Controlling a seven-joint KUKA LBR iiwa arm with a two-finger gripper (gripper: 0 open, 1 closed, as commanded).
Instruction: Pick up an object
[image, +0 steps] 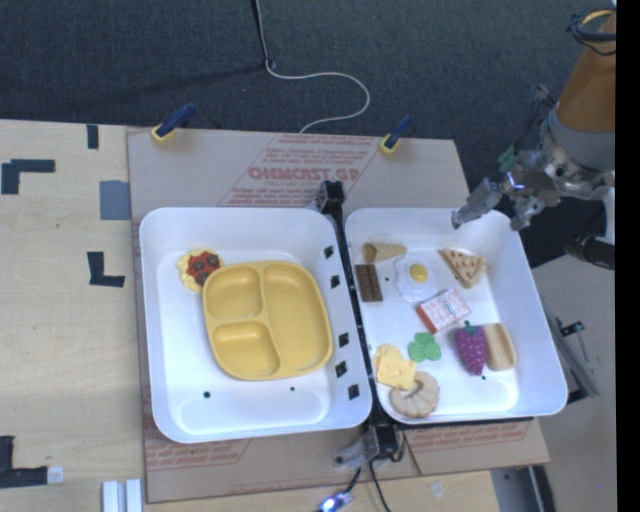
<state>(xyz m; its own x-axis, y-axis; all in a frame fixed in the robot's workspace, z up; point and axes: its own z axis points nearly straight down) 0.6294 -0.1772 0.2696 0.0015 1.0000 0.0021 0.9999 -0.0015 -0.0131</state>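
Two-finger gripper (492, 208): fingers spread, holding nothing | hovers over right shallow white bin's (535, 300) far rim | toy triangular sandwich wedge (463, 266) nearest, likely pick

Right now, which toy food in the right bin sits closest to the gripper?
The waffle wedge, at the bin's top right, just below the gripper. The fried egg is farther left; the grapes are lower.
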